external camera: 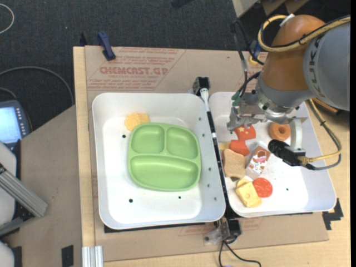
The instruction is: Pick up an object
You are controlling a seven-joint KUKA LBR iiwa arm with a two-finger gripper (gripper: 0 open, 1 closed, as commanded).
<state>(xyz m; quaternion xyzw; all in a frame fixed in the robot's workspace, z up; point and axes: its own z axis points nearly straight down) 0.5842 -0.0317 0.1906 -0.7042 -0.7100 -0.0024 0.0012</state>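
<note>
My gripper (242, 122) hangs low over the back left part of the right bin (317, 199). Directly under it lies an orange-red toy food piece (245, 132), with a second red piece (239, 147) just in front. Whether the gripper touches the upper piece is hidden by the wrist. Nearby lie a toy donut (280, 130), a bread slice (233, 163), a small white and red carton (258, 161), a red tomato slice (263, 188) and a yellow cheese wedge (247, 194).
The left bin (105, 149) holds a green divided plate (164, 157) and a yellow waffle-like piece (136, 120) behind it. A raised rim (214, 143) separates the two bins. The arm (295, 54) comes in from the upper right.
</note>
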